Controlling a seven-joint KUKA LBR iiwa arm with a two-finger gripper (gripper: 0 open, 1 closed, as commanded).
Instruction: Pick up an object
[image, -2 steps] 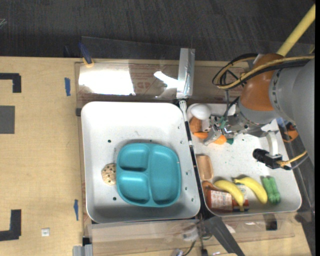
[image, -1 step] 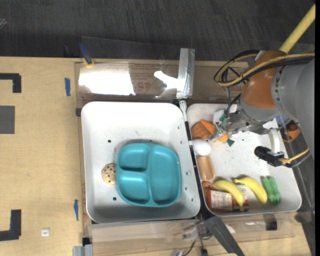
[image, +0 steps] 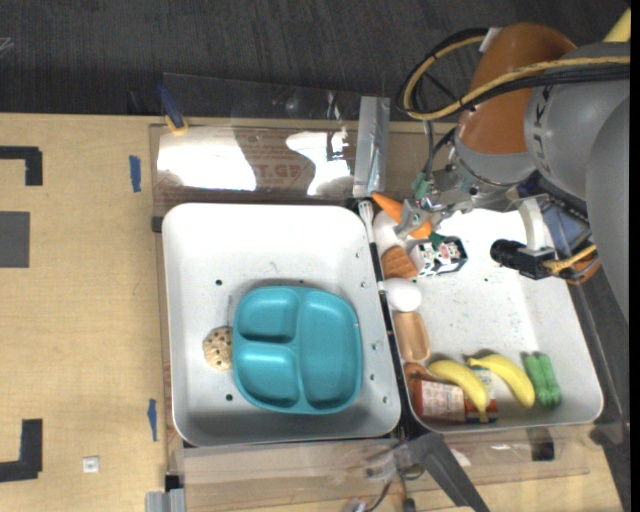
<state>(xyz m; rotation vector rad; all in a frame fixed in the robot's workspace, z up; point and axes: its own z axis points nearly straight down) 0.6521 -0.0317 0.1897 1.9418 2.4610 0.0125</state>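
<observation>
The carrot (image: 388, 208), a small orange piece with a pale tip, lies in the far left corner of the right bin (image: 560, 330), against the wall it shares with the left bin (image: 200, 250). It looks like the most likely target, because the gripper (image: 425, 212) sits low just beside it, close to or perhaps touching it. How far the jaws are apart cannot be told from this slant, and nothing can be seen held between them, so I would judge the pick as not yet made.

Other things lie along the same wall: a brown bun-like piece (image: 399, 262), a white egg (image: 404, 297) and a sausage-shaped roll (image: 412, 335). Near the front are a red can (image: 438, 397), two bananas (image: 490, 380) and a green vegetable (image: 544, 380). A small black-and-white thing (image: 440, 254) sits just under the wrist.

In the left bin rest a teal divided plate (image: 298, 347) and a cookie (image: 217, 347) at its left edge.

What remains is the closing, the lift and a check that something comes up.
</observation>
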